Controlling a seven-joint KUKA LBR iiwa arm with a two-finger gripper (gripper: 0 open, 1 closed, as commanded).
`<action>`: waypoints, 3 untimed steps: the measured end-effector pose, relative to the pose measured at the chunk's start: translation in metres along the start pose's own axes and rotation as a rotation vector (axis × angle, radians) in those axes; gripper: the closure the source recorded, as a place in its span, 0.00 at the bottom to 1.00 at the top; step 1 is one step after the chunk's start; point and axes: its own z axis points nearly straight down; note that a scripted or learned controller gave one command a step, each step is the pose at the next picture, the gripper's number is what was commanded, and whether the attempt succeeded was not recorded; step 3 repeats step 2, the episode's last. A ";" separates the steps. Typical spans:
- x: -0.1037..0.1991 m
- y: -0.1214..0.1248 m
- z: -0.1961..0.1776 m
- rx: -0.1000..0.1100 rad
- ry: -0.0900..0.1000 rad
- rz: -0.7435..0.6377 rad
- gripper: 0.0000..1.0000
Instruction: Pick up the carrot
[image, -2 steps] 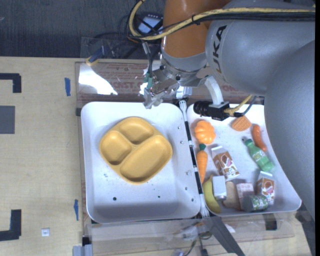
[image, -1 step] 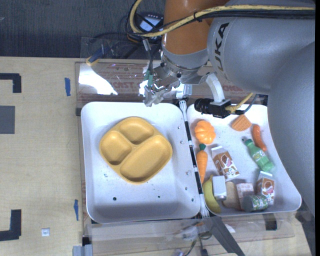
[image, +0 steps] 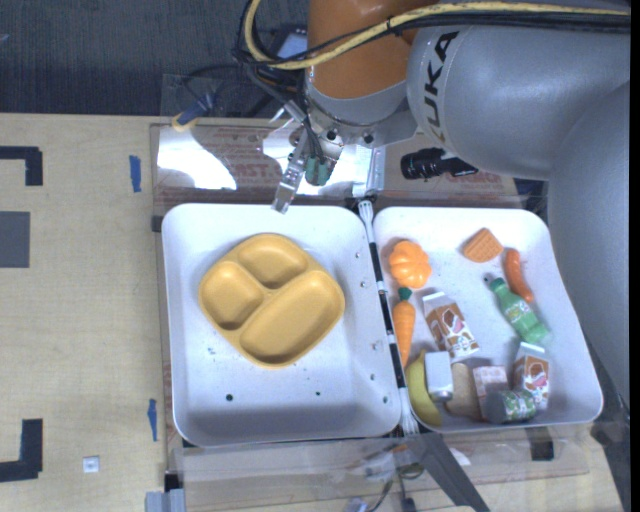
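Two shallow white plastic bins side by side, glossy, rounded corners: left bin (image: 190, 400), right bin (image: 575, 390).

Left bin: one yellow plate (image: 272, 298), smooth matte plastic, three compartments, rounded lobed outline, sitting at a slant.

Right bin, toy food, approx. counted:
- Carrot (image: 403, 326), one, orange, smooth, tapered, green stub at top; lies upright along bin's left wall, just below pumpkin, touching or nearly touching banana at lower end.
- Pumpkin (image: 409, 263), one, orange, ribbed, round.
- Orange wedge (image: 482, 245), one, flat-sided.
- Orange-red sausage-like piece (image: 515, 274), one, glossy.
- Green bottle (image: 518, 310), one, tilted.
- Printed cartons, two: (image: 450, 329) and (image: 532, 374).
- Banana (image: 421, 393), one, yellow, curved, partly under other items.
- Small clutter at bottom, incl. green can (image: 517, 404); too jumbled to count rest.

Gripper (image: 285, 194) above far rim of left bin, well apart from carrot; thin metal fingers close together, clamped on nothing. Grey arm w/ orange band coming in from right.
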 end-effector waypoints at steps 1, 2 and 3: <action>0.000 0.000 0.000 0.000 0.000 0.000 0.00; 0.061 0.032 0.127 0.003 0.005 -0.207 0.00; 0.061 0.032 0.127 0.003 0.005 -0.207 0.00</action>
